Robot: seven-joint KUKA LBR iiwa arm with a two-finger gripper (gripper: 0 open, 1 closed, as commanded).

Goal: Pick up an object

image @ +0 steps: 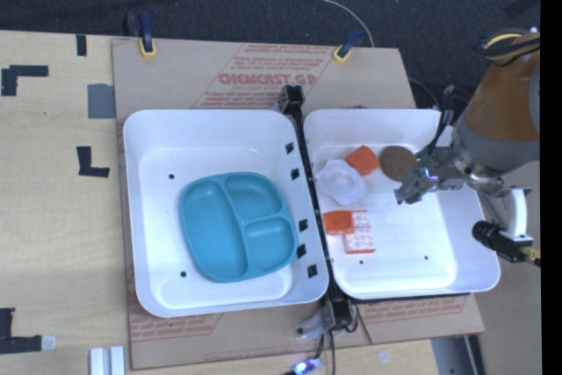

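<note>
- Camera view: the worktop [53,189] carries two white bins side by side on a cardboard sheet [263,75].
- The left bin [145,145] holds a blue divided plate [237,224], lying flat.
- The right bin [457,277] holds four items: a brown disc [397,161] at the far side, an orange block [362,160] just left of it, a clear crumpled plastic piece [341,182] near the divider, and an orange-and-white packet [349,230] nearer the camera.
- The arm [500,114] reaches in from the right; the tool [411,187] sits low in the right bin, just on the near side of the brown disc. Contact with the disc cannot be confirmed.
- Tool state: cannot tell whether it is open or closed at this resolution; nothing is visibly gripped.
- Handling judgement: the brown disc is the closest candidate. It looks flat, rigid and light; lying flat, it offers little edge, so a pinch across its rim is likely needed and slip is a risk.
- The orange block looks firm and blocky, an easier grip across opposite sides.
- The plastic piece looks soft, light and slippery, likely to deform.
</note>
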